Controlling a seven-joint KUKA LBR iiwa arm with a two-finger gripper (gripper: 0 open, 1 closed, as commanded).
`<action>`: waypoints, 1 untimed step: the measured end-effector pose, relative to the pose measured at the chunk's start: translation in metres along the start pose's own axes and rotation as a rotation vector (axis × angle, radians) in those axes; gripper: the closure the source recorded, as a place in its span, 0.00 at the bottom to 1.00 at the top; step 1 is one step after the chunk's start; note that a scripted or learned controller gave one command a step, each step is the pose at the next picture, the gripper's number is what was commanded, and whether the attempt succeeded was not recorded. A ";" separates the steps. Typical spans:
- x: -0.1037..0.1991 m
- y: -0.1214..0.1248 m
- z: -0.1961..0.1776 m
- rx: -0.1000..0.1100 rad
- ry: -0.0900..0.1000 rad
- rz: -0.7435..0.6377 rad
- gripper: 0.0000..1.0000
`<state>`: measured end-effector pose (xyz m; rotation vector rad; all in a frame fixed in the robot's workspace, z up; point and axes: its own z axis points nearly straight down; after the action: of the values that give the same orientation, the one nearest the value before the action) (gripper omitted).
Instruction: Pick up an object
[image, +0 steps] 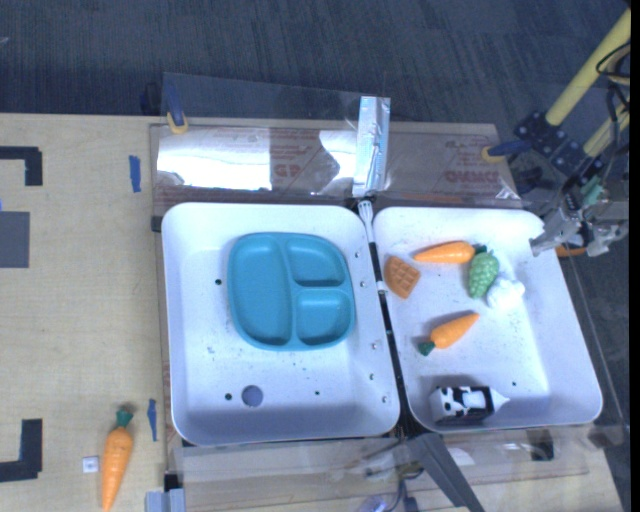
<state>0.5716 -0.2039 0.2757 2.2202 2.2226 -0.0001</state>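
The right bin (535, 355) holds several toy items. An orange carrot (445, 253) lies near the back, with a waffle-like orange piece (401, 277) to its left. A green bunch of grapes (484, 271) touches a white lump (507, 294). A second carrot (452, 330) lies in the middle, and a black-and-white cow figure (463, 401) sits at the front wall. My gripper (577, 232) hangs at the bin's far right rim, apart from all of them, with nothing seen in it.
The left bin (195, 300) holds a blue divided plate (292, 290) and a small grey disc (251, 396). A third carrot (117, 458) lies on the wooden bench at the front left. A clear panel (270, 150) stands behind the bins.
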 end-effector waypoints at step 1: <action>0.047 0.040 0.127 0.008 0.003 -0.105 0.00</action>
<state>0.6114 -0.1568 0.1488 2.1058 2.3418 -0.0059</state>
